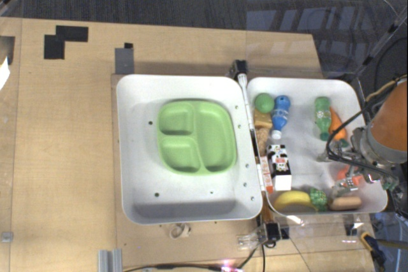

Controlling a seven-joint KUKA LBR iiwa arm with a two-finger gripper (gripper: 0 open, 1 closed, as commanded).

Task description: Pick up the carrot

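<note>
I've got the arm (389, 130) in from the right, over the right bin's (299, 89) right edge. The gripper (349, 180) hangs low at the near right corner, but it's a tangle of metal and cable there, and I cannot tell how it's set. The carrot (336, 123) lies against the right wall, just beside the green bottle (322, 114). Banana (293, 200) and sausage (345, 203) sit along the near wall. In the left bin (127, 137), the green divided plate (194, 136).
</note>
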